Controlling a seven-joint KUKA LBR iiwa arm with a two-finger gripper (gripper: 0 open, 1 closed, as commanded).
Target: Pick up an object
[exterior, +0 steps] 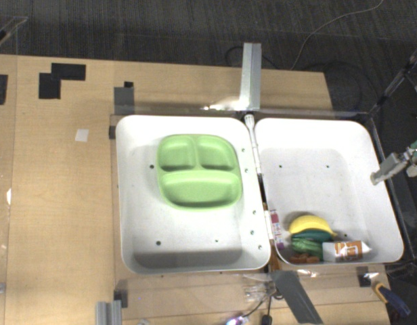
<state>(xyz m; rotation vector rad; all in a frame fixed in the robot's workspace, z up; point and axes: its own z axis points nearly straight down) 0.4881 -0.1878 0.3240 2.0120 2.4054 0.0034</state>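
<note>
Nearest, a white bottle (344,250) lies in the right bin's (317,154) near corner. The gripper (401,162) hangs over that bin's right rim; I cannot tell whether it is open or closed. A yellow toy (311,223) sits just beside the bottle. A green plate (198,170) lies in the left bin (137,235).

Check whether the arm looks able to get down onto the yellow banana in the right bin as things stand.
Probably yes. The yellow banana lies on top of the small pile in the right bin's near corner, uncovered from above. A white bottle and the bin wall crowd it, so a grip may be tight.
</note>
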